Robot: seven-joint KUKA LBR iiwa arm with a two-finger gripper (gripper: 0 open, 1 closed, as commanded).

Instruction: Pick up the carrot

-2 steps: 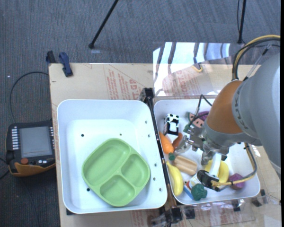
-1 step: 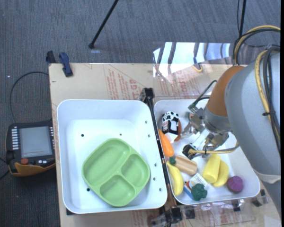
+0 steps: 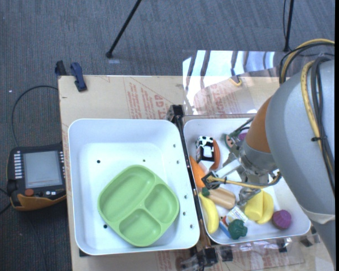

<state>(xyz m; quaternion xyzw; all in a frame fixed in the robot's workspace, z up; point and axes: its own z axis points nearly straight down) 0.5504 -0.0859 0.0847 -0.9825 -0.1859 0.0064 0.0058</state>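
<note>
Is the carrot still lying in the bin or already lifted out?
Still in. The carrot lies against the left wall of the right bin, beside the banana. The pincer sits close by; a grip cannot be told.

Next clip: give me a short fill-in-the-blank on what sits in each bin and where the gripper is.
1. The green divided plate lies in the ____ bin.
2. The carrot lies against the right bin's ____ wall.
3. The gripper hangs over the ____ bin.
4. The purple item sits to the right of the ____ piece.

Missing words: left; left; right; yellow
</note>
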